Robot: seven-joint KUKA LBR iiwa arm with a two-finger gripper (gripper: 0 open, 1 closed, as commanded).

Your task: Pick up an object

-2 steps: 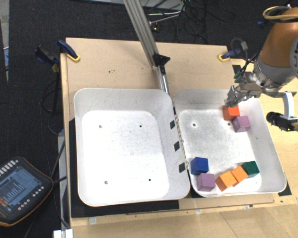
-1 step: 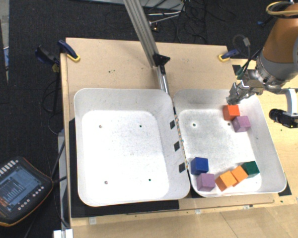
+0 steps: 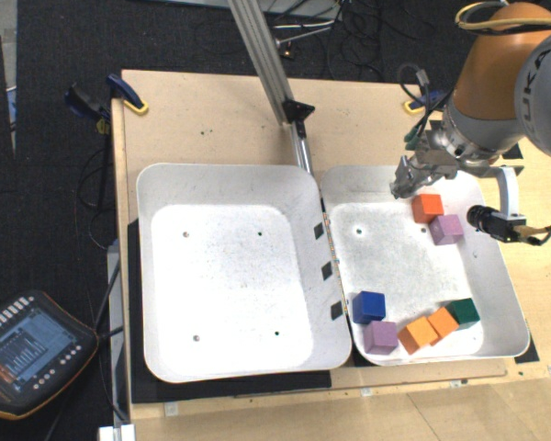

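Observation:
My gripper (image 3: 405, 186) hangs over the far edge of the right bin (image 3: 399, 246), just left of an orange block (image 3: 427, 207). A light purple block (image 3: 446, 230) lies right beside that orange one. Along the bin's near side sit a blue block (image 3: 369, 305), a purple block (image 3: 380, 336), two orange blocks (image 3: 425, 329) and a green block (image 3: 463, 313). From this angle nothing shows between the gripper's tips.
The left bin (image 3: 230, 274) sits beside the right one, with black clips (image 3: 329, 269) along the shared rim. A slanted metal pole (image 3: 266, 53) crosses the back of the bench. A pendant (image 3: 23, 352) lies off the bench at the lower left.

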